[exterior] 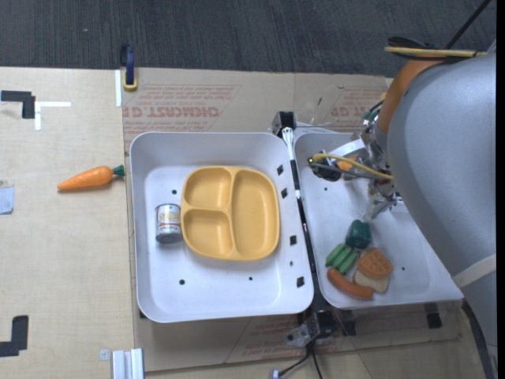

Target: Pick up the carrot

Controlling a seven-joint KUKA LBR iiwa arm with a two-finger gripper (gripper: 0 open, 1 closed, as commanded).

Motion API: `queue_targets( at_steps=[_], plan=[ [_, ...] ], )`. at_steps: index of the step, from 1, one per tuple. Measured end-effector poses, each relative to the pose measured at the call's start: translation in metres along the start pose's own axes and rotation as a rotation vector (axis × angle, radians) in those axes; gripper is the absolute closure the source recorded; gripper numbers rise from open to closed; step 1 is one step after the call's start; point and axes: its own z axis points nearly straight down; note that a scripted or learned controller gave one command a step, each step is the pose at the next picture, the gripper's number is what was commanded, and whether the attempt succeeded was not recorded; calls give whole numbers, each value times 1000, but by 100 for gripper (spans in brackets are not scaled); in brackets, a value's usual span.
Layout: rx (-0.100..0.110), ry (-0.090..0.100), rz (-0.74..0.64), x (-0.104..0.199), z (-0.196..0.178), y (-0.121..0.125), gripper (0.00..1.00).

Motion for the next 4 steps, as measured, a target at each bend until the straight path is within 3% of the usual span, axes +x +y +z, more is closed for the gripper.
queue_targets(
  at_steps=[1, 2, 3, 4],
  plan=[
    [-1, 4, -357, -57, -2, 27, 0],
    [0, -9, -144, 2, -2, 20, 0],
    [0, 0, -22, -22, 0, 24, 0],
    [0, 2, 10, -89, -99, -28, 0]
  ],
)
